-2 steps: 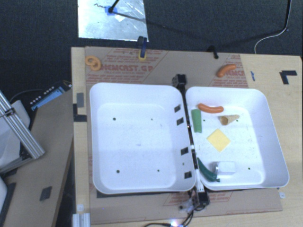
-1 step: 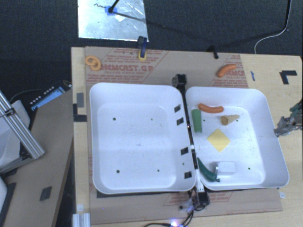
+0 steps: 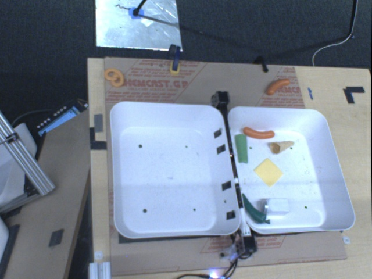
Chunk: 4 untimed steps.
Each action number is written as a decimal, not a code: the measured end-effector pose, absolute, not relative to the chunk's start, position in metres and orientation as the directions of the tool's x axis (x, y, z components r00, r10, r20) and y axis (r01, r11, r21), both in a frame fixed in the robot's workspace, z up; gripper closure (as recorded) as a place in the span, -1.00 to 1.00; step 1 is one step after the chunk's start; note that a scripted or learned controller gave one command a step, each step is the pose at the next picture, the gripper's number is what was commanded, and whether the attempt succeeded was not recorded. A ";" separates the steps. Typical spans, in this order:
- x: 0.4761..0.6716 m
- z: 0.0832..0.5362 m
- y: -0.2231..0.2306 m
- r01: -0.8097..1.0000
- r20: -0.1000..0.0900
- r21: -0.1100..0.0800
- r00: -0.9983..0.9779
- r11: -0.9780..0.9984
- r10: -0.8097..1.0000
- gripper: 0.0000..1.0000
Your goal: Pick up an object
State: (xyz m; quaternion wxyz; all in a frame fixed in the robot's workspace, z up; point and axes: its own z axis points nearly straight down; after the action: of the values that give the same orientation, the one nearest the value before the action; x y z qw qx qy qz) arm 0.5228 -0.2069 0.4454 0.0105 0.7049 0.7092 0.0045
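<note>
- Within the right bin (image 3: 334,179), six loose objects lie on the white floor, any of which may serve as the object to be picked up.
- Toward the far wall of that bin, an orange sausage (image 3: 257,133) lies crosswise, just beyond a green stick (image 3: 241,147) that lies lengthwise beside the divider between the bins.
- Beside the sausage on its near side, a tan cone (image 3: 281,147) lies on its side, apart from both the sausage and the stick.
- Near the middle of the bin floor, a flat yellow square (image 3: 268,172) lies turned corner-on, touching nothing else.
- At the near left corner of the right bin, a dark green curved piece (image 3: 254,209) lies just beside a white block (image 3: 276,206); whether the two touch cannot be told.
- Alongside, the left bin (image 3: 168,173) shows its white floor with small dark holes.
- Outside the bins, on the brown bench board (image 3: 244,77), a second orange sausage (image 3: 278,86) lies beyond the right bin, and a tan ring (image 3: 114,77) lies beyond the left bin's far left corner.
- At the board's far edge, a yellow and blue clamp (image 3: 174,60) stands, just below a shiny sheet (image 3: 138,16) on the dark floor.
- Jaw state: cannot be told, so positions are given relative to the bins.
</note>
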 end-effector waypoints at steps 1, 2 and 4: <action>0.627 0.511 -0.205 1.000 -0.005 0.014 -0.009 0.009 1.000 1.00; 0.604 0.419 -0.154 1.000 0.004 -0.007 -0.008 0.008 1.000 1.00; 0.637 0.414 -0.206 1.000 -0.003 0.007 -0.005 0.005 1.000 1.00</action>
State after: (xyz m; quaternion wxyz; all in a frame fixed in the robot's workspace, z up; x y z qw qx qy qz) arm 0.6367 -0.2061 0.4143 0.0037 0.7052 0.7090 0.0015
